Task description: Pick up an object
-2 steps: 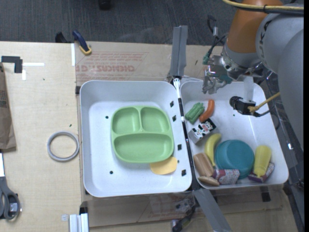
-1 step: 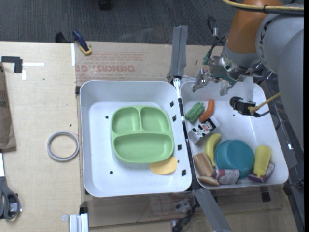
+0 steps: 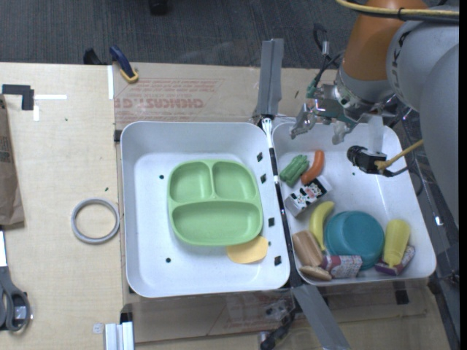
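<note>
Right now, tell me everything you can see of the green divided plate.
The green divided plate is pale green with a smooth plastic look, a rounded rectangle with three compartments: two smaller ones at the far side and one wide one nearer the camera. It lies flat and right way up, roughly in the middle of the left bin, turned slightly askew. Its compartments hold nothing. A flat yellow piece sits against its near right corner, partly tucked beneath the rim.
</note>
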`<state>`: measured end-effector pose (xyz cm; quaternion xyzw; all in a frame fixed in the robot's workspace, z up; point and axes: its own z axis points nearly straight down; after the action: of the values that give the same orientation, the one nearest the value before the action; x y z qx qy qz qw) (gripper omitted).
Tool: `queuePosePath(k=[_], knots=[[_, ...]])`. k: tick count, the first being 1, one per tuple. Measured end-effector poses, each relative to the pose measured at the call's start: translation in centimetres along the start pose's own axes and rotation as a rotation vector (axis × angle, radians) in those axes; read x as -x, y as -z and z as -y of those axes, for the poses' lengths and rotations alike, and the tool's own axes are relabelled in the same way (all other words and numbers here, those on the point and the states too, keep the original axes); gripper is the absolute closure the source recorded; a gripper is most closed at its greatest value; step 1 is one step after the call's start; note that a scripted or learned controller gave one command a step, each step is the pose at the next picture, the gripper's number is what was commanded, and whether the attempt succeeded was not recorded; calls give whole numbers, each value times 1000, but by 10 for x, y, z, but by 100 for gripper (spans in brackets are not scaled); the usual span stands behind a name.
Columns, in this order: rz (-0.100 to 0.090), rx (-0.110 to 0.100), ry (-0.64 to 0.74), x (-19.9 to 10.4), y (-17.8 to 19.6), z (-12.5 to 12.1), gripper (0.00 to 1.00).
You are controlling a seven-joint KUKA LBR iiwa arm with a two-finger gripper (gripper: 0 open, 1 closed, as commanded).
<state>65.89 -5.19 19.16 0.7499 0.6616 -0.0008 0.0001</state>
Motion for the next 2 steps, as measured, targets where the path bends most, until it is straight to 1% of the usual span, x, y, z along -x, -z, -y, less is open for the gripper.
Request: queuePosePath(k=[1, 2], knots=[[0, -2, 74, 45, -51, 3, 0], [0, 11, 132, 49, -94, -9, 0]])
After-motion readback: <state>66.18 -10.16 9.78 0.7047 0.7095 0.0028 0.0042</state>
